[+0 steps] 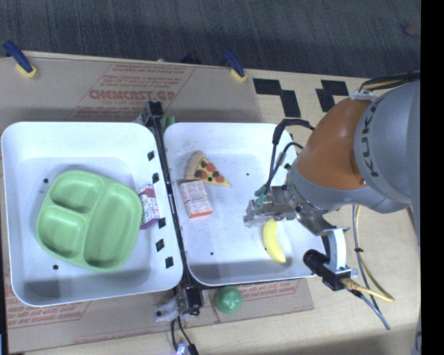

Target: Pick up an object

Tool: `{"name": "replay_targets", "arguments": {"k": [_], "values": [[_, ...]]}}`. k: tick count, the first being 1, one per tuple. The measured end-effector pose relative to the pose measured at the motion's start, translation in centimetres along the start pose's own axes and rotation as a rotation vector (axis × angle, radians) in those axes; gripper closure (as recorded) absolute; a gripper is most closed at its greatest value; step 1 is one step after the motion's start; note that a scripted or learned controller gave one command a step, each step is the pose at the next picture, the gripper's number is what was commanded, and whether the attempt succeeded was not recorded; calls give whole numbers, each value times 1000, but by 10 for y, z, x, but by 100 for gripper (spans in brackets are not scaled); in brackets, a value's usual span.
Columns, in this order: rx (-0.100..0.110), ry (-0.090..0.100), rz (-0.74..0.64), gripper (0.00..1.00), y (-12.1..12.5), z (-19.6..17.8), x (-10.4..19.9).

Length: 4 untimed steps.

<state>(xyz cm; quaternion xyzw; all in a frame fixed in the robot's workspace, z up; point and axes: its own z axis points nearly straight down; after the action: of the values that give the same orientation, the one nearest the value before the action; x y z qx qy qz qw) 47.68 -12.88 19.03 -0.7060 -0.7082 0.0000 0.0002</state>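
While the arm reaches in over the right bin (229, 135), its gripper (265, 211) sits low near that bin's right edge, right at the upper end of a yellow banana (274, 243); whether the fingers are spread or closed cannot be told. A pizza slice toy (205, 169) and a small orange-and-white packet (195, 198) lie toward the bin's left edge. A green divided plate (89, 219) fills the left bin (29, 143), with a wrapped sachet (149, 205) at its right edge. A green ball (227, 299) rests on the bench's front edge.
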Motion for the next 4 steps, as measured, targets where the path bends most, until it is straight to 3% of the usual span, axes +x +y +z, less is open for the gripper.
{"name": "replay_targets", "arguments": {"k": [2, 3, 4], "values": [[-4, -1, -10, 100, 3, -21, 0], [-1, 0, 0, 100, 0, -19, -23], [-3, 0, -3, 100, 1, -80, 45]]}}
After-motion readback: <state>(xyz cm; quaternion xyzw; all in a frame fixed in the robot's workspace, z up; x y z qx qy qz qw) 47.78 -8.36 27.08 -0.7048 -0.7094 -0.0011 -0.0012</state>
